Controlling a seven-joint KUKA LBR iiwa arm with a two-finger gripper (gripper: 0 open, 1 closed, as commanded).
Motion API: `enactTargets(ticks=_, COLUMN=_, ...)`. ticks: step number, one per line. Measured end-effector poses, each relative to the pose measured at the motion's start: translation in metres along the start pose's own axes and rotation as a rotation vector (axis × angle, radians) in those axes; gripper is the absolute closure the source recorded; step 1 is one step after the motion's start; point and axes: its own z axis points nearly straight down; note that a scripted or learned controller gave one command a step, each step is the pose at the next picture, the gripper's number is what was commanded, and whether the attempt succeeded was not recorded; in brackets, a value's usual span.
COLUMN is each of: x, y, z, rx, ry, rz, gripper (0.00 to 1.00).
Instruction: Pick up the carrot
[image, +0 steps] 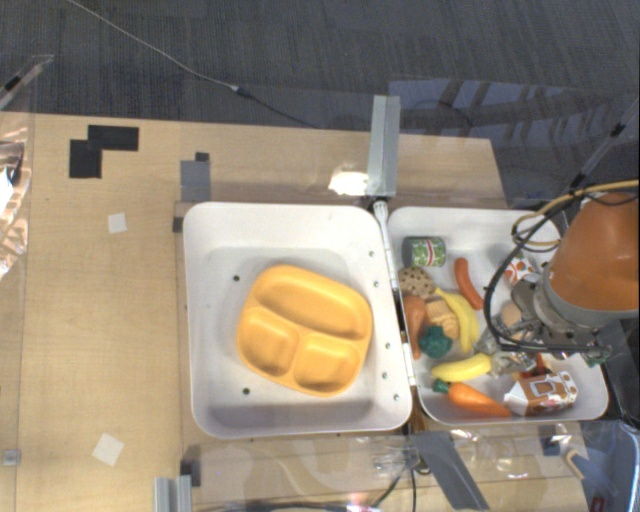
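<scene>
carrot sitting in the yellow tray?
No, the carrot lies in the right bin among other toy food, while the yellow tray sits in the left bin.

Left bin (200, 300): one yellow sectioned tray (303, 328), lying flat near centre. Right bin (440, 225): green can (425, 251) at far left, cookie (416, 281) just nearer, two bananas (462, 312), red sausage (467, 280), small carton (545, 392) at near right.

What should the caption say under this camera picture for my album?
Robot arm over a bin of toy food, carrot near its front edge.
</scene>
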Motion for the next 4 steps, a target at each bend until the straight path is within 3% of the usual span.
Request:
enactTargets(ticks=1, x=-0.087, y=-0.013, z=-0.006, rx=0.002, ry=-0.005, rz=0.243, gripper=1.00)
enactTargets(ticks=2, x=-0.068, y=-0.065, z=-0.119, rx=0.009, ry=-0.010, rz=0.319, gripper=1.00)
enactTargets(ticks=3, x=0.033, y=-0.046, z=-0.151, rx=0.007, ry=-0.003, rz=0.226, gripper=1.00)
enactTargets(ticks=4, x=0.002, y=-0.059, z=-0.051, rx=-0.004, ry=0.004, rz=0.235, gripper=1.00)
